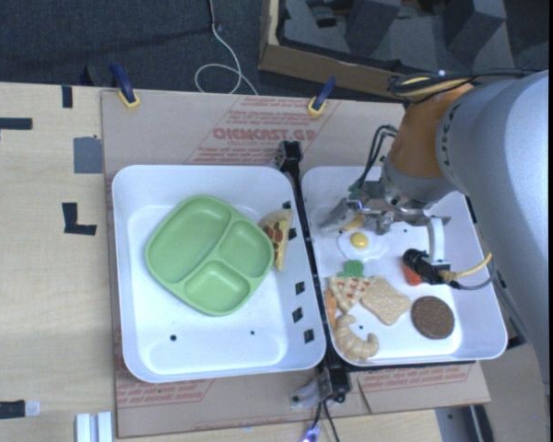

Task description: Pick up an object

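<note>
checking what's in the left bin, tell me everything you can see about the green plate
The green plate is a pale green divided tray with rounded corners, plastic by its look, split by raised ridges into three compartments, one large and two smaller. It lies flat, right side up, turned at a slant in the left bin. Nothing sits in its compartments. A pizza slice lies against its right edge, apparently touching.

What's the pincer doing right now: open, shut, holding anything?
Pincer: low over the right bin, just above the fried egg; open or shut cannot be told.
</note>
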`<action>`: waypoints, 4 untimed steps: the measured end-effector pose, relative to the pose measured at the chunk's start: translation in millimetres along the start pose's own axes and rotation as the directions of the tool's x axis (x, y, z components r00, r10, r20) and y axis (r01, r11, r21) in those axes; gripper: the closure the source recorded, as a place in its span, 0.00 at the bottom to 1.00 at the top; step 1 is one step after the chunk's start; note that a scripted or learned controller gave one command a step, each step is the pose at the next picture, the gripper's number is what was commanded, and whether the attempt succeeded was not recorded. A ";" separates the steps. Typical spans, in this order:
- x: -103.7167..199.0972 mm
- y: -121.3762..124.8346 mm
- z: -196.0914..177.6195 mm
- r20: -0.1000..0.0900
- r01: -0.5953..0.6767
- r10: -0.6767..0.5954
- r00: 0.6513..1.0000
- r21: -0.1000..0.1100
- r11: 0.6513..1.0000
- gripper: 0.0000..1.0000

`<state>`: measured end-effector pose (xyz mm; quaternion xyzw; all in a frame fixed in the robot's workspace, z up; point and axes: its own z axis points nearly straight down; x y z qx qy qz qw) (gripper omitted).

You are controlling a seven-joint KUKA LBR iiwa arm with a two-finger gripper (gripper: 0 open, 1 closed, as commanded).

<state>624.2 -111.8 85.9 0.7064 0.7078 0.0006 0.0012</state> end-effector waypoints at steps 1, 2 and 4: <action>-20.8 -30.8 -1.0 0.001 -0.002 0.002 1.000 -0.002 1.000 0.00; 17.7 18.6 1.2 -0.002 0.004 -0.004 1.000 0.000 1.000 0.00; 75.4 -19.1 -131.8 -0.004 0.005 -0.005 1.000 -0.005 1.000 1.00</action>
